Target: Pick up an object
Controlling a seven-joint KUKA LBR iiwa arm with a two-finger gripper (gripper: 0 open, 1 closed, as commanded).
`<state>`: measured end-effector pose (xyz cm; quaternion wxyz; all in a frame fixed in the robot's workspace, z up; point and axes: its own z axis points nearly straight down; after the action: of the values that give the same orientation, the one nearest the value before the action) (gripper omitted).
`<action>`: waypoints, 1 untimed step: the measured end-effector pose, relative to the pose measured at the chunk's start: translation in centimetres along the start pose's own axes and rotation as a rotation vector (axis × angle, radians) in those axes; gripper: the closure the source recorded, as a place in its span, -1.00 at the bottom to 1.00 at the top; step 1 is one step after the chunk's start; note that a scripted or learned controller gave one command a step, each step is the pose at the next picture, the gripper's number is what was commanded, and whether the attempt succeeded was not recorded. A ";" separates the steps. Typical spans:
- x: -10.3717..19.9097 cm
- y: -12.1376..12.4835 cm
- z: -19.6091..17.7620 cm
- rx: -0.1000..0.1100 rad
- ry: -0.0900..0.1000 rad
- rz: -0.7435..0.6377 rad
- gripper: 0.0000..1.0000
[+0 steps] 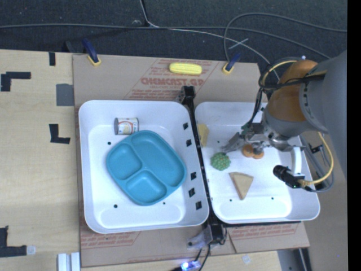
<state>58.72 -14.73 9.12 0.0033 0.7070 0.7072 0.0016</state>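
Toward the left of the frame sits the left shallow white plastic bin (90, 151), one of two on the surface, and it carries two things: one small cylindrical tin can with a pale label (126, 126) lying on its side near the bin's upper left corner, and one large light-blue plastic tray with three compartments (145, 166) filling most of its middle, set at a slant. Above the bins, near the top centre of the frame, one yellow corn-cob-shaped toy (185, 69) lies on the brown cardboard sheet (152, 83) that underlies both bins. The right white plastic bin (271, 210) holds four loose things: one pale yellow wedge (202, 134) against its left wall, one green knobbly ball-shaped toy (220, 162) just below and right of that, one tan triangular wedge (242, 184) lower in the bin, and one small orange round piece (251, 151) right of centre. The end effector (243, 141) reaches in from the right of the frame, low over the bin; the orange piece lies just beside its tips, to the lower right, and the green ball lies near, to the lower left. Whether the tips are spread or closed cannot be told.
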 end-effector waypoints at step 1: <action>0.0 0.2 -1.0 -0.008 -0.003 -0.001 1.00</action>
<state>58.87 -14.70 10.15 0.0074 0.7065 0.7077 0.0032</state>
